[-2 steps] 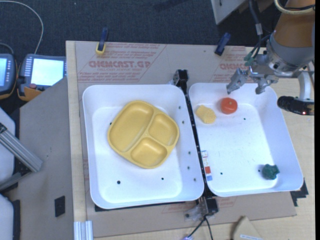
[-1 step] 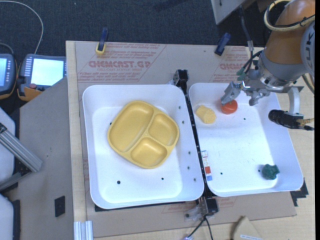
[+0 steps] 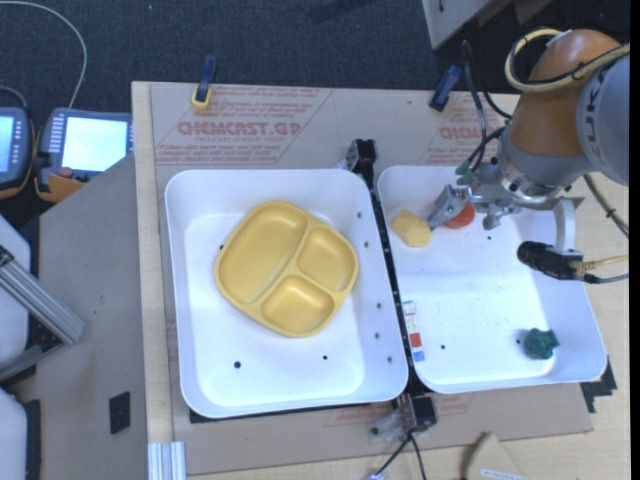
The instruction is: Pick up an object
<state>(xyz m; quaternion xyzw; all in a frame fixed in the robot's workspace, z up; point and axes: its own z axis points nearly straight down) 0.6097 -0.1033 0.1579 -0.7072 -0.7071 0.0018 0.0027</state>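
My gripper (image 3: 466,214) is low over the back left part of the right bin (image 3: 500,368), and it is open. A small red-orange object (image 3: 460,217) lies on the bin floor between the fingers, close to the left finger (image 3: 443,208). The fingers are not pressed onto it. Just left of the gripper, near the bin's left wall, rests a round yellow object (image 3: 411,230). A small dark green object (image 3: 540,343) sits apart in the front right corner of the same bin.
The left bin (image 3: 200,368) holds a yellow divided plate (image 3: 287,267). A black cable fitting (image 3: 548,258) hangs off the arm over the right bin's right side. The grey and orange arm (image 3: 560,98) comes in from the upper right.
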